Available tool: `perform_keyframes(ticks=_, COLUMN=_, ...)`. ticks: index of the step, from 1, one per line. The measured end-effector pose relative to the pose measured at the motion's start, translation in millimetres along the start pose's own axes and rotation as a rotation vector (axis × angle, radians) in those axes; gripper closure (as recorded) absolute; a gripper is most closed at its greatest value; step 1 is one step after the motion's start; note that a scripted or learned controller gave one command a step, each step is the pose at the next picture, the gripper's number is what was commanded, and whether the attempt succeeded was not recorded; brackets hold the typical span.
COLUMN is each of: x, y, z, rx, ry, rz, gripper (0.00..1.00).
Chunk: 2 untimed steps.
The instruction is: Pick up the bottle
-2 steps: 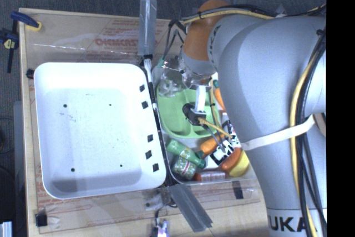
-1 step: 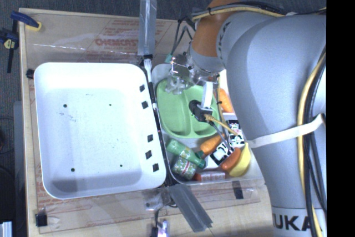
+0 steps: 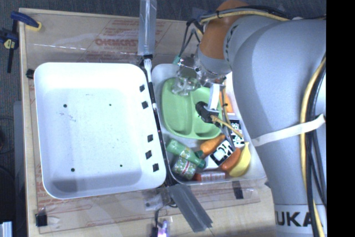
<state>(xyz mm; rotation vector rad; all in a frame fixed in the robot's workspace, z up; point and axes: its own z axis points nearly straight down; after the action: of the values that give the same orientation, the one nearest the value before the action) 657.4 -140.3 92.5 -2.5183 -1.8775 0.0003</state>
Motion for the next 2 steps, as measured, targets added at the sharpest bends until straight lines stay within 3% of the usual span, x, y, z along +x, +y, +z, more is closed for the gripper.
perform_keyframes(ticks=1, x=22, y=-8, z=1, rx=0.006, ry=0.0, rz=0.049, gripper=1.0)
perform_keyframes(ticks=2, x=19, y=-7, z=-27, rx=0.003, ry=-0.001, rz=0.139, gripper=1.0)
